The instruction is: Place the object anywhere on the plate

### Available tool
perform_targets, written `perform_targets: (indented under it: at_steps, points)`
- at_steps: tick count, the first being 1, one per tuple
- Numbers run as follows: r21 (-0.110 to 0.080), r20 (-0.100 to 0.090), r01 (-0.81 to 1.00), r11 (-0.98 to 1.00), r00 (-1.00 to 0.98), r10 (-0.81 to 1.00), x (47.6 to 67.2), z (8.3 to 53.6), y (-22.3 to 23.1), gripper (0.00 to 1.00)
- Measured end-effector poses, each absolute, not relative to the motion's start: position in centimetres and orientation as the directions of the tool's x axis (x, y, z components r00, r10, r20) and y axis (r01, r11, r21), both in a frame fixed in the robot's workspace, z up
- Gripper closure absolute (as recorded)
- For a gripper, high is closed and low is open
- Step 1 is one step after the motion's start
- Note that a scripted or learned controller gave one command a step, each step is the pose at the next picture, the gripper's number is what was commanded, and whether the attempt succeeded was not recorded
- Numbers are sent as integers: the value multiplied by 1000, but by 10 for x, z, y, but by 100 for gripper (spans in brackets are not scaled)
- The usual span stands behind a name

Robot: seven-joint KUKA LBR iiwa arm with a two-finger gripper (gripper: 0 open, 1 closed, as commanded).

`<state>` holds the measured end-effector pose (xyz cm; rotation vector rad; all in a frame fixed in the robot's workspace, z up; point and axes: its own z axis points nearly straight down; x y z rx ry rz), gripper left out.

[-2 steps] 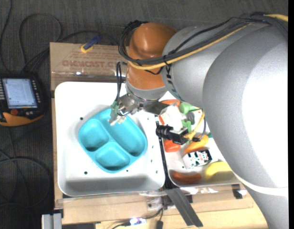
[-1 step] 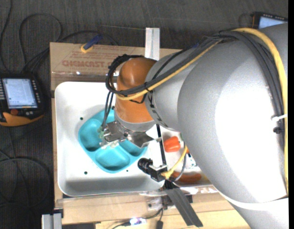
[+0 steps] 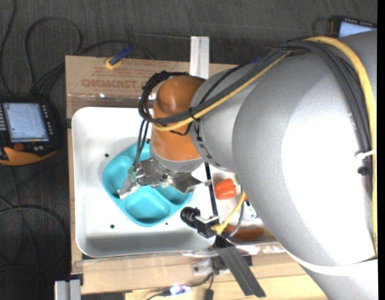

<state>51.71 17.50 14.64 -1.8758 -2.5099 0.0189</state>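
Gripper [image 3: 137, 181] is sitting low over the blue divided plate [image 3: 145, 208] in the left white bin [image 3: 86, 167], wrist hanging straight down from the orange band [image 3: 174, 114]. Can't tell how the pincer stands, the wrist body blocks it from this angle, and I can't make out any object held under it. The plate runs on a diagonal, long axis roughly 10 to 4 o'clock, with one compartment at about 10 o'clock of the tool and the bigger open one at about 5 o'clock, just beside it. An orange object [image 3: 225, 189] lies at 3 o'clock of the gripper, past the bin wall and partly hidden by the arm; whether that is the task piece I can't say. My read: the tool is already over plate area, so if it carries anything, a straight drop lands it on the plate; the divider ridge right under the tool is the one spot where it might tip.
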Motion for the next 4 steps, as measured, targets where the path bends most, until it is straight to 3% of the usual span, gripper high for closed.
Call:
perform_targets:
  at_steps: [1,2,3,4]
  points:
    - [-14,-1,959,283,-283,959,517,146,175,0]
    - [-28,-1,959,282,-283,959,515,150,174,100]
    - [11,1,789,614,-614,789,487,91,137,100]
    - [-4,0,819,574,-574,819,487,183,35,100]
